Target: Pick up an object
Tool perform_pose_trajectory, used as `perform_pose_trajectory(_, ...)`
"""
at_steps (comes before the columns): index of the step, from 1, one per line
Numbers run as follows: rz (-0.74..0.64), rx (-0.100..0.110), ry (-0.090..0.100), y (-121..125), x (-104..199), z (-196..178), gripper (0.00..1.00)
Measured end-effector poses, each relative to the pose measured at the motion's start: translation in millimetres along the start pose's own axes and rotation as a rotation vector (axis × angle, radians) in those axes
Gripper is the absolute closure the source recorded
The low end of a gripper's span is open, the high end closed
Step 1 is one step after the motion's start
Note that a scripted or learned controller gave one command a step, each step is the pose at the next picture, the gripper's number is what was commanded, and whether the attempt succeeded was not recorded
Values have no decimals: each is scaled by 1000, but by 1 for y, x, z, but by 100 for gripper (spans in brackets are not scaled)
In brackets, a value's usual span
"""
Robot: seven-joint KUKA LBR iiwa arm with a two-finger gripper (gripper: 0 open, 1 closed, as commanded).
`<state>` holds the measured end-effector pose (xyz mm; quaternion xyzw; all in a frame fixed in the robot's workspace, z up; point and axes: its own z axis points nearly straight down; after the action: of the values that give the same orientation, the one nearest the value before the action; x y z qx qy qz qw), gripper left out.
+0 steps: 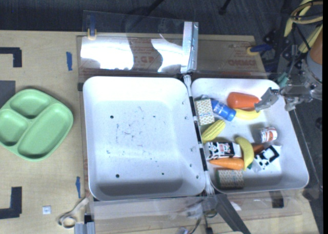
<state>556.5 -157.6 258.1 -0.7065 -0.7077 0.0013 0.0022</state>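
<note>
- Hovering tool (277, 98) over right bin (300, 169) far corner, fingers apart, gripping nothing.
- Lying piled in that bin for picking: banana (247, 150), carrot (226, 163), can (268, 135).
- Sitting bare: left bin (92, 125).

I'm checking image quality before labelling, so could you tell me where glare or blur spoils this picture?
Camera view: strong glare washes out the clear panel behind the bins; the gripper at the right bin's far corner looks soft and blurred; the left bin is evenly lit.
</note>
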Motion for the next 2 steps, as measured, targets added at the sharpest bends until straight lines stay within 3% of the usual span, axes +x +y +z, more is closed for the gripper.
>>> perform_pose_trajectory(1,-74,0,1,-46,14,120,0)
perform_pose_trajectory(2,-178,-26,-1,-42,-32,164,0)
